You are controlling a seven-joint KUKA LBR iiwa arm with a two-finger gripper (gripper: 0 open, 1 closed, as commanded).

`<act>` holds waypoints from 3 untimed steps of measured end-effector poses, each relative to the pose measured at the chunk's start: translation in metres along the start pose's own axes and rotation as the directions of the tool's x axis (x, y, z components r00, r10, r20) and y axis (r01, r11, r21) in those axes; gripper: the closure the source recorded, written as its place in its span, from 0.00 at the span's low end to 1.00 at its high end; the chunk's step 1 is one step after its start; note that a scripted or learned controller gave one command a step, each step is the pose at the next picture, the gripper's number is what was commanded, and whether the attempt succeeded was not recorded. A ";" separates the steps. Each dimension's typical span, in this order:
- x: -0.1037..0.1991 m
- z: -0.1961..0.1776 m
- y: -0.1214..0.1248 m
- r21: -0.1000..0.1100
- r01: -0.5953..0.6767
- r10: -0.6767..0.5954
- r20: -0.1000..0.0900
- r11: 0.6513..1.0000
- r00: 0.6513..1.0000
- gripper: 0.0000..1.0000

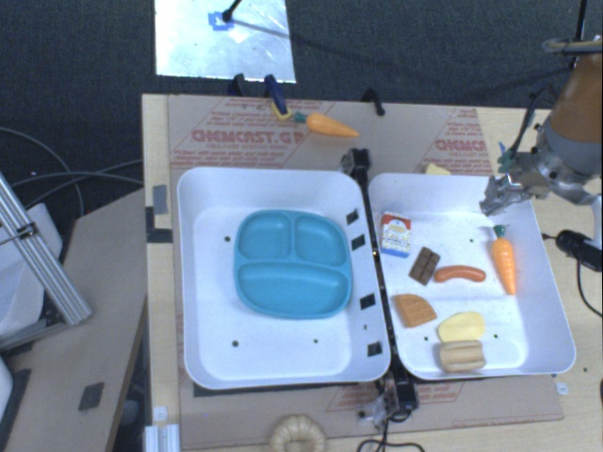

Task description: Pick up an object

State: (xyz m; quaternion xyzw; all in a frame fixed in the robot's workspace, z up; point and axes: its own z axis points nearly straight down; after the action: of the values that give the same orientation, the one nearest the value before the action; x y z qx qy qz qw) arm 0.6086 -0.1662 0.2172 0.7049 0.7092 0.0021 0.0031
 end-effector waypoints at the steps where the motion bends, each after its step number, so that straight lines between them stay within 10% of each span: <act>1: 0.000 -0.008 0.001 0.004 -0.001 0.001 -0.001 1.000 1.000 1.00; 3: 0.071 -0.002 -0.073 0.009 0.002 -0.002 -0.004 1.000 1.000 1.00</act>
State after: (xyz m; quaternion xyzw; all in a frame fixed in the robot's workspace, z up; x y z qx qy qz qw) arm 0.5348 -0.0961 0.2181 0.7043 0.7099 0.0000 -0.0015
